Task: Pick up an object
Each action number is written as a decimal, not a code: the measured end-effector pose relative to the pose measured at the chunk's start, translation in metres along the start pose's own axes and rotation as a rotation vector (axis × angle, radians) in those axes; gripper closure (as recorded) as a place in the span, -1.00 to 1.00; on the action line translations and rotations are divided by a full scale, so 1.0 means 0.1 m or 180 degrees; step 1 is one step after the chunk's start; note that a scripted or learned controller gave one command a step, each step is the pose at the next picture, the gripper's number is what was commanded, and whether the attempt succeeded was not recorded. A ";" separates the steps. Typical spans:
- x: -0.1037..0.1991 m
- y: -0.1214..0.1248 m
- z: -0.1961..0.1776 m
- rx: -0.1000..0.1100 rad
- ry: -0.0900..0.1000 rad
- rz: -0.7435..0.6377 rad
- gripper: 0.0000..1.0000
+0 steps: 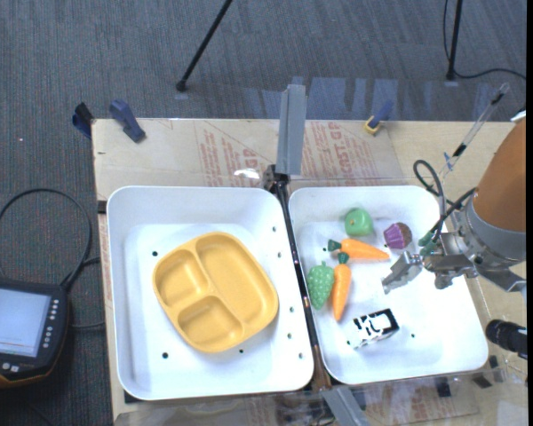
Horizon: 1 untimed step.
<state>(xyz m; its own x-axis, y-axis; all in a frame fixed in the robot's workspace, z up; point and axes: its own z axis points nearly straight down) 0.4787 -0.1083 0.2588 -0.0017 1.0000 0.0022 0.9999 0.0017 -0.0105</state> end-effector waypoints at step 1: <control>0.25 0.31 1.46 0.0034 0.0006 0.0056 -1.00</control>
<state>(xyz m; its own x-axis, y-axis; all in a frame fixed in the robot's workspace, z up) 0.5078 -0.0830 0.1124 0.0159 0.9999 0.0040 0.9996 -0.0158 -0.0213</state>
